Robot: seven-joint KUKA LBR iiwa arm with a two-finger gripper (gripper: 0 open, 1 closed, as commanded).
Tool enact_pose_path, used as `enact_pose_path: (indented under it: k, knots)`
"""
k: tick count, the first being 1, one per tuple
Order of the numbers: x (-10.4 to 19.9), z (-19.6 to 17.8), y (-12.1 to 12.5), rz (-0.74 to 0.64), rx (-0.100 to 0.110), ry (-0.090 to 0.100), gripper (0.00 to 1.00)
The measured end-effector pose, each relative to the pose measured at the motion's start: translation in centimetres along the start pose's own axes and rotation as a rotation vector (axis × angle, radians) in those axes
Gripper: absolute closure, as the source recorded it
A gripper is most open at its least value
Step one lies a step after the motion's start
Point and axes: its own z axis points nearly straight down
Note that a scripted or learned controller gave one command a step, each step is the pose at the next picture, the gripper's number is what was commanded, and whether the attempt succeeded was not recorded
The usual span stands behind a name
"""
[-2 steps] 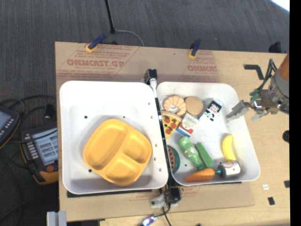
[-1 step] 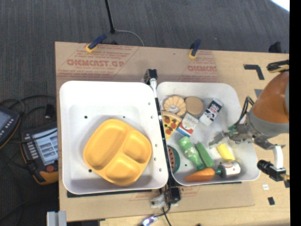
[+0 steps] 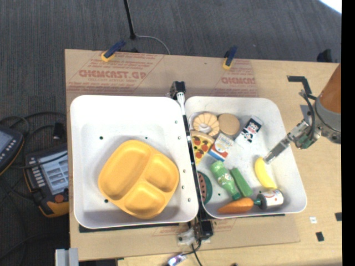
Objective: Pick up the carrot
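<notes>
A dark grey carpeted floor surrounds the tabletop [image 3: 138, 73], a brown board with red lettering and two clamps on its far edge. Two shallow white bins sit side by side on it. The left bin [image 3: 89, 112] holds a yellow divided plate [image 3: 138, 177]. The right bin [image 3: 277, 112] holds a cluster of toy foods. The carrot [image 3: 237, 206] lies on its side along the near wall of the right bin, its orange body touching a small can-like item [image 3: 272, 198] at its right end and sitting just in front of a green bottle [image 3: 222, 176] and a green cylinder [image 3: 241, 183]. A banana [image 3: 264, 172] lies near, to the right of the green pieces. Farther back are a round cookie [image 3: 228, 124], a shell-shaped pastry [image 3: 204, 122], a pizza slice [image 3: 201, 147] and a small carton [image 3: 250, 130]. The end effector [image 3: 275, 153] reaches in from the right over the right bin's right side, its thin tip just above the banana and well apart from the carrot; nothing is between its fingers, and whether they are spread or closed cannot be told.
</notes>
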Motion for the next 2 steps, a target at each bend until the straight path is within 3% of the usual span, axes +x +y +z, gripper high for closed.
enact_pose_path:
  k: [1,2]
  knots:
    - [1.8,10.4,-2.4,0.079,-0.001,0.000,0.00]
    - [2.8,-0.8,-4.0,-0.514,-0.001,-0.002,0.00]
